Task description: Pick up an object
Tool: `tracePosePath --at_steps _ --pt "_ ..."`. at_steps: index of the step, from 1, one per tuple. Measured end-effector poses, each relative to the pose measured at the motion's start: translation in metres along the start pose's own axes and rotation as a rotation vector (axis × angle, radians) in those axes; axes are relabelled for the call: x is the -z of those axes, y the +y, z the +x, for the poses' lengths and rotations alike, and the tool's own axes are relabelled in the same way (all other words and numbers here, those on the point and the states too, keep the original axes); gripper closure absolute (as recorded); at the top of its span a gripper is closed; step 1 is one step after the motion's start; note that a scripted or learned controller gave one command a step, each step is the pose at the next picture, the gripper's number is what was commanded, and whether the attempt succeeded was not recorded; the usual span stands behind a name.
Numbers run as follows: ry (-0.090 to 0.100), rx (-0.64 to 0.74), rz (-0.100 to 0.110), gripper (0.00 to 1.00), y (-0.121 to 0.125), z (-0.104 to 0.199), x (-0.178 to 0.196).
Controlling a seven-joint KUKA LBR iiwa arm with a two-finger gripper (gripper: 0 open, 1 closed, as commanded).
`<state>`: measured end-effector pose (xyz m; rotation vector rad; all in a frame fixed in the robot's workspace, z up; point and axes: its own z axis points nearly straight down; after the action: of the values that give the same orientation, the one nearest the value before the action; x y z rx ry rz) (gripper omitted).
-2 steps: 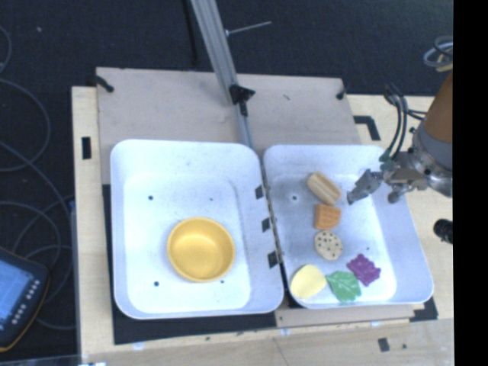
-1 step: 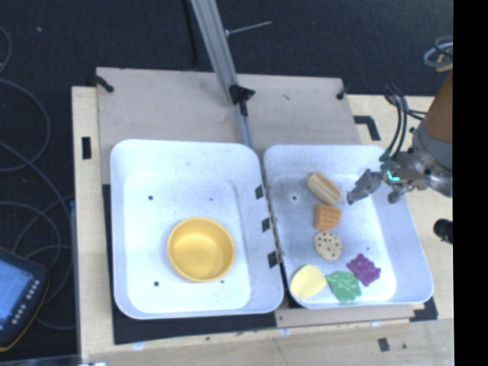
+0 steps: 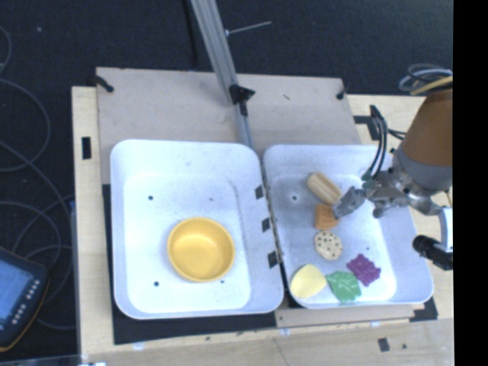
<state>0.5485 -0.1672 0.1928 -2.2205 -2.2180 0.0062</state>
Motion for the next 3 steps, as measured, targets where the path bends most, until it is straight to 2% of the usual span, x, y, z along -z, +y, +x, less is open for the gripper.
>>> tracePosePath --at_steps 1,2,3 --pt "0.001 -0.001 0.0 0.0 -0.006 0.008 -0.055" --pt "-0.002 -0.002 -0.006 0.0 -0.005 0.007 -0.093" --pt "-0.001 -0.008 -0.01 1.0 -0.004 0.006 -0.081"
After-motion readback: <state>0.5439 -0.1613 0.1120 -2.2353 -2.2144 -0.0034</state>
